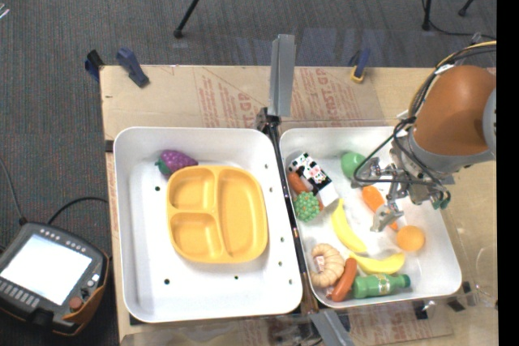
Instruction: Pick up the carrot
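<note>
Carrot (pixel 373 198): small and orange, lying at a slant on the floor of the right bin, in its right half, just beside the claw.
Claw (pixel 386 219): hangs low over the right bin, its tip just below and to the right of the carrot; I cannot tell how its jaws stand or whether it touches the carrot.
Arm (pixel 454 113): grey with a broad orange band, reaching in from the right over the right bin's far right corner.
Right bin (pixel 444 263): shallow and white, crowded with toy food.
Orange ball (pixel 410 238): round, just right of the claw tip and below the carrot.
Bananas (pixel 350 232): two yellow ones, one slanting down the middle of the bin, the other curving along below it.
Green bottle (pixel 379 285): lying on its side near the bin's front edge.
Green round fruit (pixel 352 164): near the bin's back, left of the arm.
Black-and-white carton (pixel 313 173): at the bin's left side, with a green bumpy ball (pixel 306 207) just below it.
Left bin (pixel 134 255): white, holding a yellow divided plate (pixel 217 213) with three sections.
Purple grapes (pixel 176 161): touching the plate's upper left corner.
Bench (pixel 211 89): brown board under both bins.
</note>
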Controlling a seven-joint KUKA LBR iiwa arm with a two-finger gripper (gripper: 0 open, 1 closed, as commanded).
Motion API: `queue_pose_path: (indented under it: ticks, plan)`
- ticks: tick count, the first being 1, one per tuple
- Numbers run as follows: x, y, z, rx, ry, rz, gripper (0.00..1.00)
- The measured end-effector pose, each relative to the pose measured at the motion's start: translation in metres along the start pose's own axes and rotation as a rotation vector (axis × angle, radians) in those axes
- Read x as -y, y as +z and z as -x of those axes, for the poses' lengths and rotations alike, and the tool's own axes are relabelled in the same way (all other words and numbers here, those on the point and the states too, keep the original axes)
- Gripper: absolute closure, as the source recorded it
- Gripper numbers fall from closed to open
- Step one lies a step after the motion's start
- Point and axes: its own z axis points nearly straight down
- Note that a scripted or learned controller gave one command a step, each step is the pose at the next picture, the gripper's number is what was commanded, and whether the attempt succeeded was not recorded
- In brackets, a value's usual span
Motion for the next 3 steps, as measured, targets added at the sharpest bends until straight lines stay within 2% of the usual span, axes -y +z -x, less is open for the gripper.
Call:
queue_pose_path:
  ticks: [1,2,3]
  plan:
    - [-0.002,-0.010,0.002,0.006,-0.007,-0.001,1.00]
    - [0.036,-0.025,-0.006,-0.003,-0.346,-0.002,1.00]
    - [-0.008,0.022,-0.083,-0.012,-0.303,0.005,1.00]
